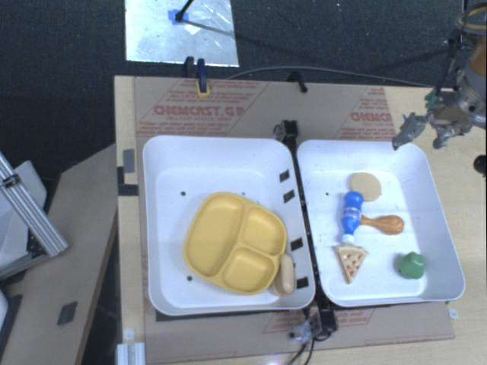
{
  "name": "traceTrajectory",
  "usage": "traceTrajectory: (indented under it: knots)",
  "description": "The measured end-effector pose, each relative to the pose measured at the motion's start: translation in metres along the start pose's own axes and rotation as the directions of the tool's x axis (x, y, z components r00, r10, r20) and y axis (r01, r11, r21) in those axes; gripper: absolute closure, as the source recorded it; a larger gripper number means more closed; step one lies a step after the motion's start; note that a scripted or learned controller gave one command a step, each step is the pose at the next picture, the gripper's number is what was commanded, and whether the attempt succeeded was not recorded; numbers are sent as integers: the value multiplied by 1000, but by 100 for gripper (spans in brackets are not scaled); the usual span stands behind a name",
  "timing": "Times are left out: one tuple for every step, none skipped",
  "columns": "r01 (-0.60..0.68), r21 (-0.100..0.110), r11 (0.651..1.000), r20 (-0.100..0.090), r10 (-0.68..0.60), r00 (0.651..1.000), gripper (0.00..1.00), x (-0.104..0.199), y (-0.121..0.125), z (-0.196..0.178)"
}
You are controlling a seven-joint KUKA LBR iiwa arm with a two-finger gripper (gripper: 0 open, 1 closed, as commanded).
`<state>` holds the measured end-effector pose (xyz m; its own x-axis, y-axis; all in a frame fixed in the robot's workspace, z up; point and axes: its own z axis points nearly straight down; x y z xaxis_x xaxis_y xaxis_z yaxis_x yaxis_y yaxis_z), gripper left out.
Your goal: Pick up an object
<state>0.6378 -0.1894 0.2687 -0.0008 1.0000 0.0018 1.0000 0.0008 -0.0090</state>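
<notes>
hand open above bin holding five toys.

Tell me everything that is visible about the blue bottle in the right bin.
The blue bottle is a small toy of glossy plastic, with a blue body, a white band around the middle and a white end toward the near side. It lies on its side on the floor of the right bin, running nearly straight from far to near. Its near end meets the pizza slice, and the brown drumstick touches its right side. The tan round piece lies just beyond its far end.
</notes>
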Motion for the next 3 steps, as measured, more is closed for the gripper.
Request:
traceTrajectory:
  knots:
    - [3,-12,1000,3,-3,1000,0,1,2,-7]
    - [4,-7,1000,2,-4,1000,0,2,9,53]
    - [6,-8,1000,2,-6,1000,0,3,20,104]
